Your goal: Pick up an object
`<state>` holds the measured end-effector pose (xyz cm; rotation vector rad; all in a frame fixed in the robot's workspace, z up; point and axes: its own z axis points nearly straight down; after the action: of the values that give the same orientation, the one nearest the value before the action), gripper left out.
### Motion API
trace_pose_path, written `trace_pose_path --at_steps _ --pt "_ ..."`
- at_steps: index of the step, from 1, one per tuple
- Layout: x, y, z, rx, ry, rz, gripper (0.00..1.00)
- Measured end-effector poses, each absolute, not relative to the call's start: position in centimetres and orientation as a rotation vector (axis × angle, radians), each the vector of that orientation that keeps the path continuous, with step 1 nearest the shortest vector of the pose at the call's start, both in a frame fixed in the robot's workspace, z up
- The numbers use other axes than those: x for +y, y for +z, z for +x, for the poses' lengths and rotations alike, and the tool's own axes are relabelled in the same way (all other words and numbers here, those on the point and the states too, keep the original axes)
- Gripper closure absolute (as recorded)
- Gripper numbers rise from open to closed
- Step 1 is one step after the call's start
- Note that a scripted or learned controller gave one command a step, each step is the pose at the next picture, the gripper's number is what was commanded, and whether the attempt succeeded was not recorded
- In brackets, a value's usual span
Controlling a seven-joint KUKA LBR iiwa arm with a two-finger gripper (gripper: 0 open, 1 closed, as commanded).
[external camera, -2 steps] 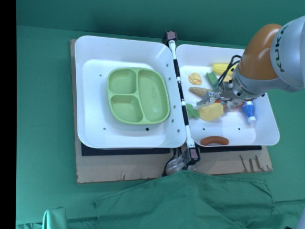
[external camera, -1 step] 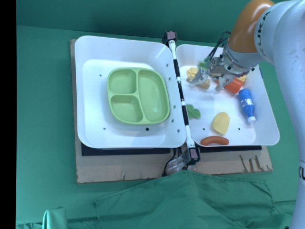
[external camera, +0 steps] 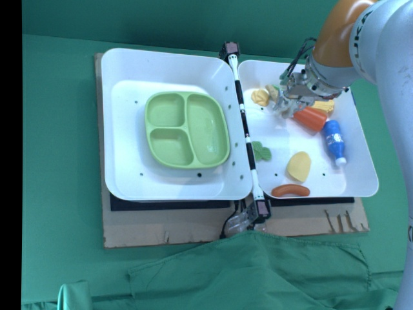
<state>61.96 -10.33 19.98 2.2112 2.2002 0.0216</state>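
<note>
Orange plastic cone (external camera: 312, 118) lies touching the gripper (external camera: 288, 105) on its right, long axis slanting near-right; grip state unclear.

You are looking at an arm (external camera: 381, 37) that is running off the right edge and the top of the view, so its base and most of its length are being cut away. The gripper (external camera: 288, 102) is blurring into the toys under it, and you cannot tell how it is set. It is covering part of an orange cone (external camera: 312, 119) and most of a yellow piece (external camera: 324, 105) at the far side of the right bin (external camera: 361, 173). A small object (external camera: 272, 93) beside the yellow toy (external camera: 260, 97) is too small to name. The green cloth (external camera: 258, 273) is hiding the near edge of the cardboard (external camera: 161, 228).
</note>
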Motion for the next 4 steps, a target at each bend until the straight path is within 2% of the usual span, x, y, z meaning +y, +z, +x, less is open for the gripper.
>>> trace_pose_path --at_steps 1,2,3,4 --pt "-16.2 18.6 59.6 2.205 0.016 2.219 1.00" --pt "-16.0 18.6 59.6 2.208 0.014 2.214 0.00" --pt "-13.4 18.7 54.1 2.200 0.016 2.211 0.00" --pt "-15.5 18.6 50.5 2.201 0.019 2.212 0.00"
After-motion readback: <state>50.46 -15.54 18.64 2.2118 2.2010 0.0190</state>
